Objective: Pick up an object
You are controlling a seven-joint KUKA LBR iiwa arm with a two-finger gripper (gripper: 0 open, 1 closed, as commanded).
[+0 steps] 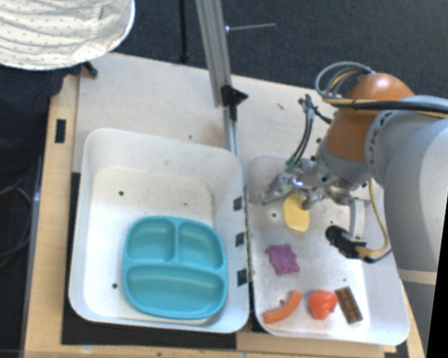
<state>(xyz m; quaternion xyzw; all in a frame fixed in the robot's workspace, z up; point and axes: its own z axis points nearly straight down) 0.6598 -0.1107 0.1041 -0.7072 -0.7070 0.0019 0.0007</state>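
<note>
One yellow piece (297,215) sits at the back of the right bin (381,299), directly under my gripper (298,194), which seems poised there to take it, though I cannot tell how the gripper stands or whether it has any hold. Nearer me lie a purple piece (283,258), an orange carrot-like thing (284,306), a red-orange lump (321,304) and a brown block (348,305) (all well apart, so each leaves room for a grasp). The left bin (111,158) carries a teal divided plate (174,267), out of the arm's way on the table (161,95).

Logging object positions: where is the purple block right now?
The small purple block lies in the right white bin, near its middle, just below the yellow object and above the orange carrot-shaped piece.
</note>
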